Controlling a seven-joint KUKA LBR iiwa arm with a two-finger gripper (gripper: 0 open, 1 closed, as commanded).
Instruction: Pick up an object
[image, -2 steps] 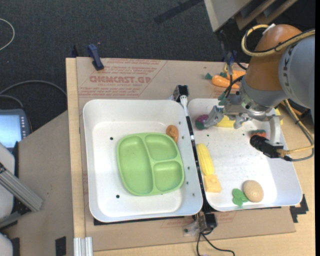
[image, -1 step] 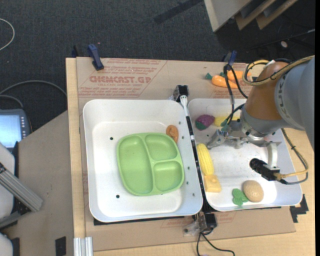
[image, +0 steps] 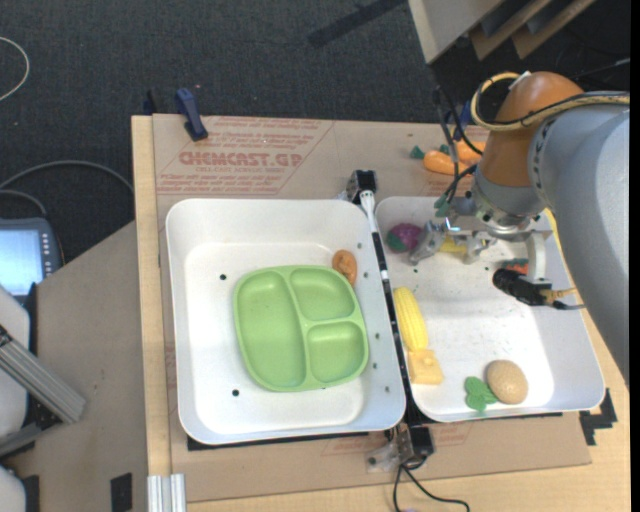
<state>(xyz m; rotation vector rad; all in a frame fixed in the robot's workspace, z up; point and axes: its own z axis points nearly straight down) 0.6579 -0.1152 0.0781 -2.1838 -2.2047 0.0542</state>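
Arm (image: 560, 130) reaches in from the right, wrist low over the far end of the right bin (image: 570, 385). Gripper (image: 455, 240) sits just beside a purple object (image: 405, 236) near that bin's far left corner; cannot tell whether it is spread or closed, or whether it touches the object. Same bin: corn cob (image: 409, 317) along the left wall, yellow wedge (image: 426, 367) just below it, tan potato-like item (image: 507, 381) near the front with a small green piece (image: 478, 395) touching it. Left bin (image: 190, 330) holds a green divided plate (image: 299, 326), with a small orange-brown item (image: 345, 265) at its far right corner. Orange object (image: 437, 160) lies on the table behind the bins.
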